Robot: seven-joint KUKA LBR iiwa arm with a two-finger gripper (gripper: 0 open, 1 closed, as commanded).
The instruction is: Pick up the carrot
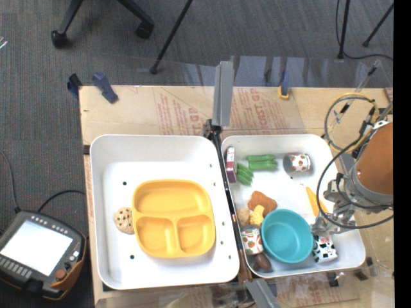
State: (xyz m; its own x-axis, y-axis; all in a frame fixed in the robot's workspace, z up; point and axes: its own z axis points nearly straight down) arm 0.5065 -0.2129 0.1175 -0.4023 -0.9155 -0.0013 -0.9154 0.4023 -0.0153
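Gripper [329, 220]: you see it low at the right white bin's [292, 141] right side, grip state unclear | slim orange carrot [311, 201]: just left of it, on the bin floor | lower end hidden by cables.

Red print runs across the cardboard sheet [192, 108] behind the bins [103, 172], seen upside down and too faint to read.

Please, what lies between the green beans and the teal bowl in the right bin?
In the camera view, between the green beans and the teal bowl lie a brown cookie-like piece and a small yellow piece.
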